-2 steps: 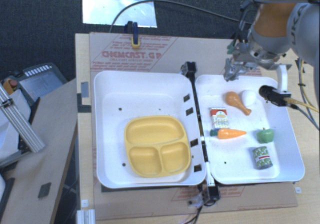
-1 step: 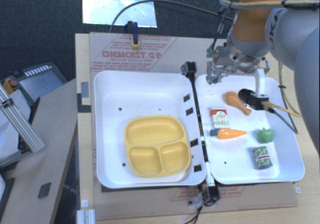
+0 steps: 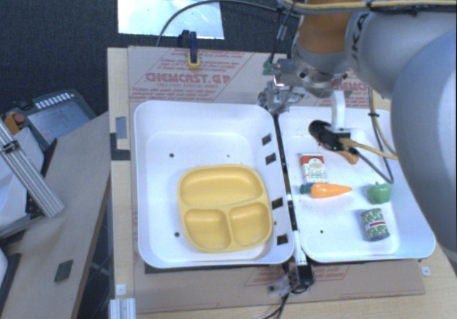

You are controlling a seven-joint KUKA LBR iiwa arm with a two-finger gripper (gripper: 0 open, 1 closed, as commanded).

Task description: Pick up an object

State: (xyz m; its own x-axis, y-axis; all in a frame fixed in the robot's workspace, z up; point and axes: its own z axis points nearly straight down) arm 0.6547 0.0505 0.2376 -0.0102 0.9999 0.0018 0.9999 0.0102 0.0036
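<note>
At far left, beside the bins, a grey device (image 3: 56, 114) and a ribbed aluminium bar (image 3: 30, 176) lie on a side table. A printed cardboard sheet (image 3: 221, 76) underlies both bins, pinned at its far edge by a blue-and-yellow clamp (image 3: 191, 48).

The left bin (image 3: 178, 132), smooth white plastic, holds a glossy yellow tray (image 3: 225, 207) with three compartments.

Over the far end of the ridge between the bins hangs the hand (image 3: 275, 100), pointing downward and touching no object; whether it is released or clenched cannot be told.

The right bin (image 3: 335, 232) holds the candidate objects: a small red-and-white carton (image 3: 312, 166), an orange carrot (image 3: 330, 190) just in front of it, a rounded green fruit (image 3: 379, 193), and a green-labelled can (image 3: 374, 224) lying on its side.

The grey arm (image 3: 414, 46), orange-banded, overhangs this bin from the right.
</note>
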